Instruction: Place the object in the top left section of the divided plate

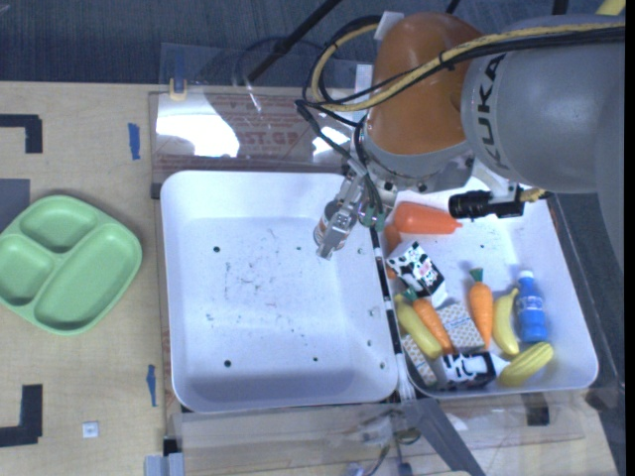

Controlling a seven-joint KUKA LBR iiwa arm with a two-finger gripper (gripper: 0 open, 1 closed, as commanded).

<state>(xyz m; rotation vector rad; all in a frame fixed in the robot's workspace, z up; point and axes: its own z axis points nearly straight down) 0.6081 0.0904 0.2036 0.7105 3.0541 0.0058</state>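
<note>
Hovering metallic end effector (334, 228) over smooth white bin (198, 365), grip state unclear, glossy green divided plate (67, 263) apart.

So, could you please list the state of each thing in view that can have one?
pincer: over the left bin's upper right part, nothing visibly between its tips
divided plate: on the bench left of the bins, upright, no object in its sections
left bin: nothing lying in it
right bin: holds the toys
carrots: lying loose in the right bin
blue bottle: lying on its side, cap on
</note>
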